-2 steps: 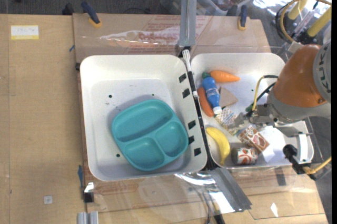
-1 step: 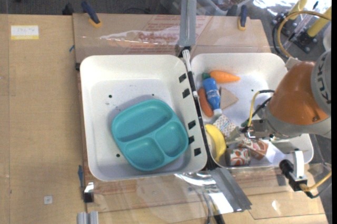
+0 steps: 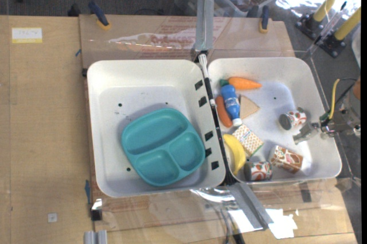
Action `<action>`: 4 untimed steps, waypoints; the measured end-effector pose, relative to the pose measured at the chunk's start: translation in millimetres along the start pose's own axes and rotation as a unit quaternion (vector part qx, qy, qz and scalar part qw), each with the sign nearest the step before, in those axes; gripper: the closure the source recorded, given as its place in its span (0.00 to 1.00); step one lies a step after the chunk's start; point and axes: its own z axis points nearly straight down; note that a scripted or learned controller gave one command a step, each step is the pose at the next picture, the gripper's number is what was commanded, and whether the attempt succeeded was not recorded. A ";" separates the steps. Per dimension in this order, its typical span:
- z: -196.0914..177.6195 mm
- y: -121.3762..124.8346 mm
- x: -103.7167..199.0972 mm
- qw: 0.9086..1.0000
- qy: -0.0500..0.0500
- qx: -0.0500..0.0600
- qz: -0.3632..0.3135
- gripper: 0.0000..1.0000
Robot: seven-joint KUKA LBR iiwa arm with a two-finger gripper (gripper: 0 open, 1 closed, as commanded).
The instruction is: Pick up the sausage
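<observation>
- The two shallow white bins sit side by side: the left bin (image 3: pixel 103 122) holds a teal plastic divided tray (image 3: pixel 163 147), and the right bin (image 3: pixel 321 116) holds a scatter of toy food.
- The orange-red sausage (image 3: pixel 223 111) lies lengthwise in the right bin, close against its left wall, touching the side of a blue bottle with a white cap (image 3: pixel 231 100).
- An orange toy carrot (image 3: pixel 244 84) lies above the bottle, near the bin's far wall; a tan wedge-shaped piece (image 3: pixel 248 107) sits just right of the bottle.
- A yellow banana (image 3: pixel 234 152) lies below the sausage, along the same wall, with a small patterned box (image 3: pixel 248 139) beside it.
- Two small red-and-white cans lie in the bin, one (image 3: pixel 293 119) toward the right side and one (image 3: pixel 259 170) at the near wall, beside a brown-red carton (image 3: pixel 286 159).
- The metal two-finger gripper (image 3: pixel 302 135) reaches in at the bin's right edge, well apart from the sausage; whether it is spread or pressed together I cannot tell.
</observation>
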 end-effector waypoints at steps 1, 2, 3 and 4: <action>-83.2 -19.7 -14.7 0.940 -0.002 -0.002 -0.342 0.00; 8.7 -13.4 57.0 0.937 0.001 0.000 -0.350 0.00; -146.7 74.8 26.1 0.905 -0.001 -0.002 -0.426 0.00; -19.4 48.1 72.2 0.923 0.000 -0.001 -0.385 0.00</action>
